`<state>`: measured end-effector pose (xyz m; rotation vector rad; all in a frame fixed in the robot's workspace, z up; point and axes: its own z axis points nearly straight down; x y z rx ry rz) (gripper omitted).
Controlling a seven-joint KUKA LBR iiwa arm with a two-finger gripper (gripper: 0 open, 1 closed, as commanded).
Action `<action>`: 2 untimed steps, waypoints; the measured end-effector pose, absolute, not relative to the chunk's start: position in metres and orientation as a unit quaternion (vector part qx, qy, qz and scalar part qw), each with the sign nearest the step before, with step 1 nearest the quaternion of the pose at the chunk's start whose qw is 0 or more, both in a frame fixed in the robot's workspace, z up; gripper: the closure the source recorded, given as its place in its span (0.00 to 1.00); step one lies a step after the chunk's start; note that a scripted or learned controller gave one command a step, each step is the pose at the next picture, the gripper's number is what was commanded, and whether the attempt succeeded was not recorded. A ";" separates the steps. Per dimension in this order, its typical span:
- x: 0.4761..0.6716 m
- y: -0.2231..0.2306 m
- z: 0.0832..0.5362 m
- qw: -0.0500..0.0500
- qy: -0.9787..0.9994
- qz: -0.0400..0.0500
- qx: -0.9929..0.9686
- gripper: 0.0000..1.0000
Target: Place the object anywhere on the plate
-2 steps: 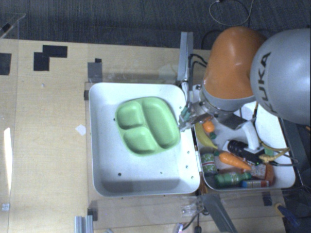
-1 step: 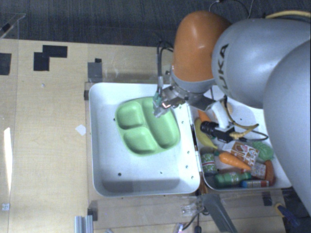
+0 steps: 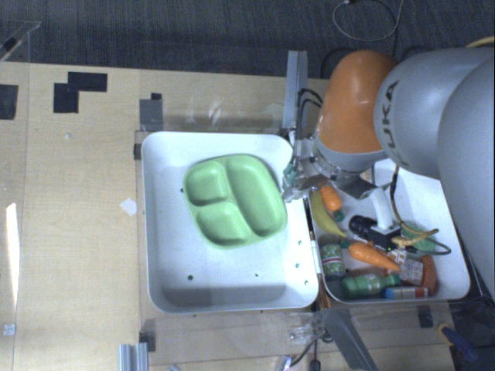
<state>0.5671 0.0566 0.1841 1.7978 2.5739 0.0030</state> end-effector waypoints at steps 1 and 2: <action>0.601 0.126 0.199 0.001 0.801 0.002 0.599 1.00; 0.601 0.126 0.199 0.001 0.801 0.002 0.599 0.00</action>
